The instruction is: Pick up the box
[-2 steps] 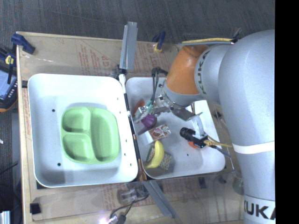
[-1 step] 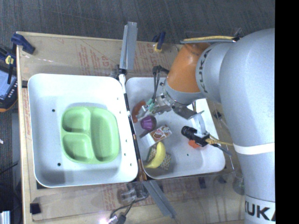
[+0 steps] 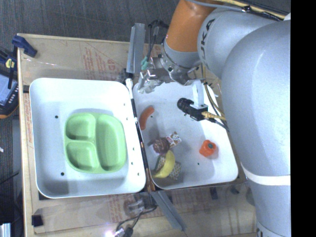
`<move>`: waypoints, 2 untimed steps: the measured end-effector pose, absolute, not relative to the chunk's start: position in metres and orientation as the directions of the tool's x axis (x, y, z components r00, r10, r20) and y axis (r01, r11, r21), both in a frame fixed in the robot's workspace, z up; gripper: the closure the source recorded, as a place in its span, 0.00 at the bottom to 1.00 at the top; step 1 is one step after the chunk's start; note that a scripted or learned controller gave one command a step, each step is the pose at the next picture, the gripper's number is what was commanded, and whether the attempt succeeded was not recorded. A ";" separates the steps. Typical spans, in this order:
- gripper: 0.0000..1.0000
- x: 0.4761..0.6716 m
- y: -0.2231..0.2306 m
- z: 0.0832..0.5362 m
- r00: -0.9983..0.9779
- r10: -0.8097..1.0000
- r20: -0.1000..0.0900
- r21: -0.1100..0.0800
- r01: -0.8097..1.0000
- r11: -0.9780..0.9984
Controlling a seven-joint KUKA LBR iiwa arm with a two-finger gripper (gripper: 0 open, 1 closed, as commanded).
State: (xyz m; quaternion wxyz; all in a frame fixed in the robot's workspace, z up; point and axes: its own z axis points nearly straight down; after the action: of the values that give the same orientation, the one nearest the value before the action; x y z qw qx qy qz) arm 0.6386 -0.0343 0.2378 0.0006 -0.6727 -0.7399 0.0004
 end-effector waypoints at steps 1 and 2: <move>0.00 0.639 -0.035 0.238 -0.095 0.996 0.001 -0.002 0.996 0.095; 0.00 0.576 -0.096 0.145 -0.152 0.988 0.000 -0.003 0.988 0.152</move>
State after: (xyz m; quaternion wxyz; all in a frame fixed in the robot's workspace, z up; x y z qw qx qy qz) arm 0.5762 -0.0956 0.1454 0.0010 -0.6510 -0.7590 0.0011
